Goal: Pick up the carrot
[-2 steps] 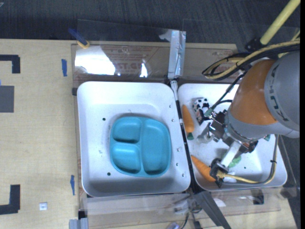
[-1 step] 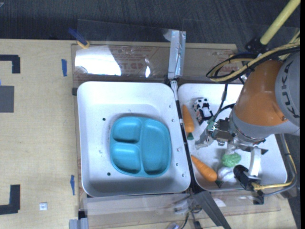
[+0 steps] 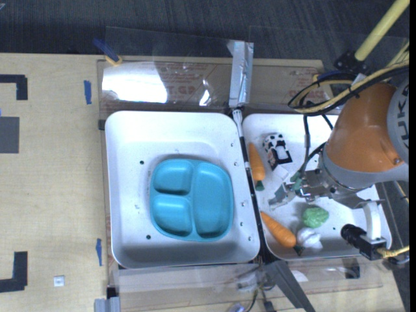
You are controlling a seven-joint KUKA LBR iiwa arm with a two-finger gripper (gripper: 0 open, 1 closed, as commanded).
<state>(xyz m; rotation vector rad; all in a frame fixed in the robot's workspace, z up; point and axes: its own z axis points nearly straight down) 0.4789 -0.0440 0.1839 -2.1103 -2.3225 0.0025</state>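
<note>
Highest above the desk (image 3: pixel 45 187), and therefore closest to the lens, is the arm (image 3: pixel 364 135). It is a smooth, rounded grey housing with a glossy orange band, and it stands over the right bin (image 3: pixel 257 130). The desk surface is pale, matt wood grain.

The jaws hang over the middle of the right bin and appear as thin bare-metal parts pointing toward the left. Their opening cannot be determined from this angle, and nothing can be confirmed between them. Both carrots lie apart from them.

The right bin is shallow white plastic with rounded corners. It contains the following:
- First carrot (image 3: pixel 256 162): a smooth, tapered orange body with a green stub at its lower end. It lies lengthwise just beside the bin's left wall.
- Second carrot (image 3: pixel 278 230): the same shape and colour. It lies at a slant near the bin's lower left corner, below the jaws.
- Black-and-white item (image 3: pixel 276 149): small and patchy, just right of the first carrot. Its form is too small to identify.
- Green lump (image 3: pixel 316 216): rough and leafy in texture, near the jaws on their lower right.
- White object (image 3: pixel 311 240): small and rounded, touching the second carrot's thick end.

The left bin (image 3: pixel 130 148) is the same moulded white plastic. It holds a blue plate (image 3: pixel 192 198), glossy and rounded-square, which is divided into three compartments and lies flat at the centre.
</note>
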